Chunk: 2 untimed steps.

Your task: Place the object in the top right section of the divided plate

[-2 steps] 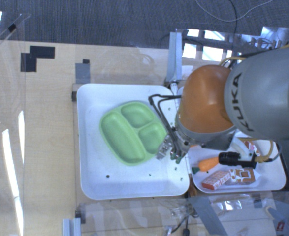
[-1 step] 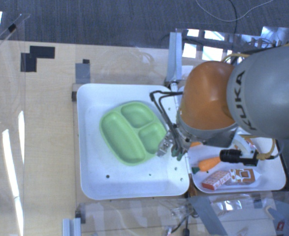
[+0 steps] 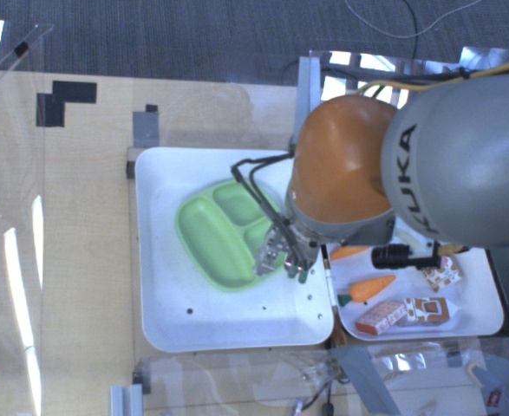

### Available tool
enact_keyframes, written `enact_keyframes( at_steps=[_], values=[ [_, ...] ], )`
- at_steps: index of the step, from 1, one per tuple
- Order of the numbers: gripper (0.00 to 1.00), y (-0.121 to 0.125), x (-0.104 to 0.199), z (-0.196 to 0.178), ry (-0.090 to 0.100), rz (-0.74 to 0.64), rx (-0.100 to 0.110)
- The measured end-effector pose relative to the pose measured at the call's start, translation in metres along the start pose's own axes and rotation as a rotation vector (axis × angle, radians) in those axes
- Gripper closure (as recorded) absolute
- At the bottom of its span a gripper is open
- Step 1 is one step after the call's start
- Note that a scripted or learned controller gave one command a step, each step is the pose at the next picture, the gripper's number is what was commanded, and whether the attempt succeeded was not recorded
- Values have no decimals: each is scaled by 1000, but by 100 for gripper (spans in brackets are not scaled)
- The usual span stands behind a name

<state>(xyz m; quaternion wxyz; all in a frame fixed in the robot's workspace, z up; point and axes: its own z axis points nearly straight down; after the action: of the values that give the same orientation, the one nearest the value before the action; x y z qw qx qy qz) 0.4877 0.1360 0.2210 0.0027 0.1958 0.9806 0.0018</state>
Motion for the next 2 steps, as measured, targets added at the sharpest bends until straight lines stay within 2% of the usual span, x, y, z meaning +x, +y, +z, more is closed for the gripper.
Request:
enact_keyframes(
  at_steps=[1, 2],
  values=[
    [100, -68, -30, -53, -3, -46, -1],
    [100, -96, -40, 36, 0, -204, 1]
  ],
)
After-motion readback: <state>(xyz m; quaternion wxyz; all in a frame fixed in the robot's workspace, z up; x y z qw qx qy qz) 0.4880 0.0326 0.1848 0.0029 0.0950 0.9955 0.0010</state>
